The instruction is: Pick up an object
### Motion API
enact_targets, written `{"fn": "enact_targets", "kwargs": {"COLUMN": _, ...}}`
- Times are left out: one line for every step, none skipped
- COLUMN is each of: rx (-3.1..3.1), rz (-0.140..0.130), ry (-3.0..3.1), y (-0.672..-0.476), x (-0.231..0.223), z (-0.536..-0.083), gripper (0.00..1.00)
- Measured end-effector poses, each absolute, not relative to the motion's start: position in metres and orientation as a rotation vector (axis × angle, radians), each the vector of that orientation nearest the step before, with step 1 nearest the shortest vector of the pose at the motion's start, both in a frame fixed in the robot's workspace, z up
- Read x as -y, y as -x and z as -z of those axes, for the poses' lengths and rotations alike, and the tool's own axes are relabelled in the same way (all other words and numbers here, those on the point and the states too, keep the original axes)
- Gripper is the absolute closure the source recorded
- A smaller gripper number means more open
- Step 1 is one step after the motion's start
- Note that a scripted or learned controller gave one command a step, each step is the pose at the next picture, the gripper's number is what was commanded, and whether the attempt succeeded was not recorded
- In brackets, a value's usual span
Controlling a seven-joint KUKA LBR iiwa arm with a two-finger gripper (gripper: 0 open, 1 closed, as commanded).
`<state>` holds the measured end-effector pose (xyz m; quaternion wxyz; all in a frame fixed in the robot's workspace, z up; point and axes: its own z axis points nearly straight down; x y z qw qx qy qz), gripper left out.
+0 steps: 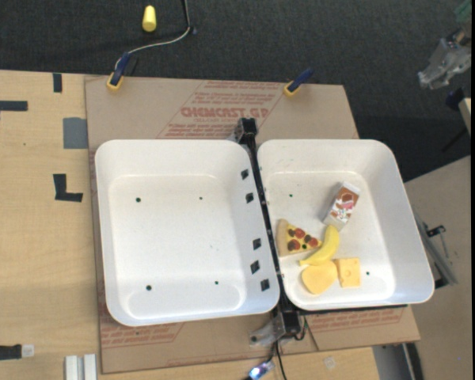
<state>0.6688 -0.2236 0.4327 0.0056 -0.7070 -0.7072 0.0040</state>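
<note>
The right bin (384, 161) holds several toy foods near its front. A small red and white carton (343, 205) lies tilted toward the middle. A pizza slice (295, 239) rests against the left wall, with a banana (325, 246) touching its right side. In front of the banana lie a yellow rounded piece (319, 279) and a cheese cube (349, 273), side by side. My gripper (443, 60) is a blurred grey shape at the far upper right, high above the dark floor and well away from both bins. Nothing is seen in it.
The left bin (174, 212) sits beside the right one, joined by a black clip strip (256, 212). Both rest on a cardboard sheet (222, 109) held by clamps (120, 71). A yellow object (149, 18) and a cable (182, 6) lie on the dark floor behind.
</note>
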Motion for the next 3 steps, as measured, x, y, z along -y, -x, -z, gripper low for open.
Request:
{"fn": "enact_targets", "kwargs": {"rx": 2.213, "rz": -0.013, "ry": 2.212, "y": -0.668, "x": 0.212, "z": -0.325, "gripper": 1.00}}
{"fn": "enact_targets", "kwargs": {"rx": 2.239, "rz": 0.013, "ry": 2.224, "y": -0.670, "x": 0.157, "z": -0.540, "gripper": 1.00}}
{"fn": "enact_targets", "kwargs": {"rx": 2.214, "rz": -0.014, "ry": 2.213, "y": -0.669, "x": 0.163, "z": -0.431, "gripper": 1.00}}
